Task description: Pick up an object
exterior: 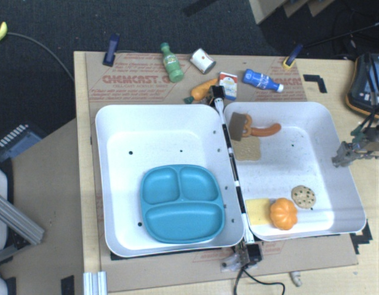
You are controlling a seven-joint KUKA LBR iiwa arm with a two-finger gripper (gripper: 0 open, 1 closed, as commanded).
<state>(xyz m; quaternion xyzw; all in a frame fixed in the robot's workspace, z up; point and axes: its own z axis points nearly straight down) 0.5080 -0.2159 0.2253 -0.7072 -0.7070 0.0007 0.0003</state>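
Tool (348, 152): right edge of frame, at the right bin's (319, 118) outer rim — whether it's wide or narrow, I cannot tell.
Nearest thing: cookie (303, 196), lower left of the tool.
Others: small pumpkin (283, 214) just beyond; sausage (265, 129) upper middle — long axis left-right.

In the right bin lie an orange pumpkin (283, 214) touching a yellow cheese slice (257, 211), a round speckled cookie (303, 196) just beside it, and, near the far left corner, a sausage (265, 129) and a tan bread slice (248, 150).
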